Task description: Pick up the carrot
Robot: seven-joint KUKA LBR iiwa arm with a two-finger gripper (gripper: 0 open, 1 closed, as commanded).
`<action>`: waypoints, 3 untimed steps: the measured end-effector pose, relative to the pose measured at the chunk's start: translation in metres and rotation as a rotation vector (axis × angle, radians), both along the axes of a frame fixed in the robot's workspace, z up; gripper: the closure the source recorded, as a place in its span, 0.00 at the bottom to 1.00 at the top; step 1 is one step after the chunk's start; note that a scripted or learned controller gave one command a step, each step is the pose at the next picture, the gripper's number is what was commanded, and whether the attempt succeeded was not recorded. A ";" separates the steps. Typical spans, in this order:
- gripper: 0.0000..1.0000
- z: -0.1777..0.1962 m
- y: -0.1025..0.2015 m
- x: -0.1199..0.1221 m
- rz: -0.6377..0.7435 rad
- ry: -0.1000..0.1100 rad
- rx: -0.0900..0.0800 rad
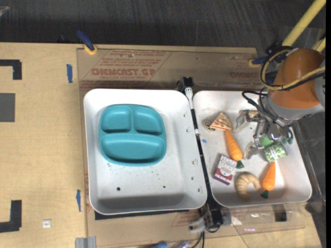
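1. Brown cardboard (41, 138) covers the bench, with blue tape marks along it and dark carpet beyond its far edge.
2. Two shallow white bins sit side by side on it; the left bin (103, 190) holds a teal divided plate (133, 134) with three compartments.
3. The right bin (302, 187) holds all the small items.
4. One carrot (234, 146) lies near the middle of the right bin, slanted, with its green end toward the near side and its tip pointing toward a wedge-shaped slice (221, 122) just beyond it.
5. A second carrot (269, 176) lies nearer the bin's right side, its green end at the near wall.
6. A croissant (246, 182) rests between the two carrots at the near side, just beside the second one.
7. A small purple-and-white packet (225, 169) lies close to the first carrot's green end.
8. The gripper (261, 133) hangs over the right bin, between the two carrots, with the arm's orange band (297, 71) above it.
9. A green-and-white item (274, 150) sits right at the gripper, just beyond the second carrot; I cannot tell whether it is touched.
10. Whether the gripper is wide or narrow cannot be told from here; neither carrot is seen in it.
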State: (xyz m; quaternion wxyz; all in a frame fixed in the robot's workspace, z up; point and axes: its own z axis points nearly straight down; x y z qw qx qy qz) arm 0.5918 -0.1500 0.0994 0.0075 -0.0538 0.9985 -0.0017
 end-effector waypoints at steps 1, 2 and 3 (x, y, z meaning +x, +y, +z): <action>0.00 -0.009 0.051 -0.022 0.114 0.002 0.000; 0.00 -0.009 0.049 -0.072 -0.144 -0.001 0.003; 0.00 -0.008 0.056 -0.098 -0.190 -0.005 0.003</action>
